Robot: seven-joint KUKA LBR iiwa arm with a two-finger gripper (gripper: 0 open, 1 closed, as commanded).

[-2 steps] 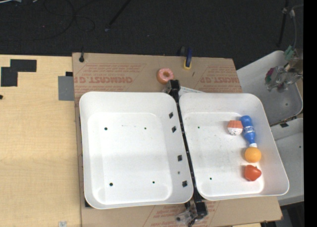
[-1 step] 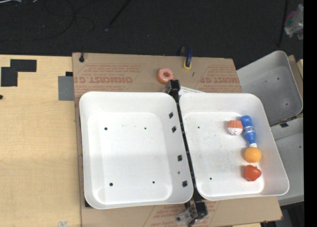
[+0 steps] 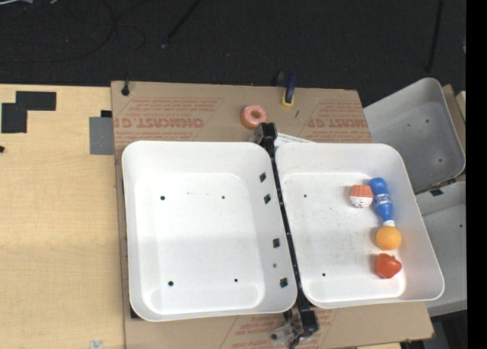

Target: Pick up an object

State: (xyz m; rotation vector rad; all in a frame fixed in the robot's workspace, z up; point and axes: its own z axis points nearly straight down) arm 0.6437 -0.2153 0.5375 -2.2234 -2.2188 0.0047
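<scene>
The right bin (image 3: 335,159) holds several small objects along its right side. A small white and orange ball-like toy (image 3: 361,196) lies beside a blue and white bottle-shaped object (image 3: 380,198). Below them sit an orange ball (image 3: 388,238) and a red object (image 3: 387,265).
The left bin (image 3: 152,165) stands beside the right one, joined by a black divider (image 3: 275,210). A pink ring (image 3: 254,117) lies on the cardboard behind the bins. A blue and yellow clamp (image 3: 288,90) sits at the board's far edge. A grey metal panel (image 3: 418,131) stands at the right.
</scene>
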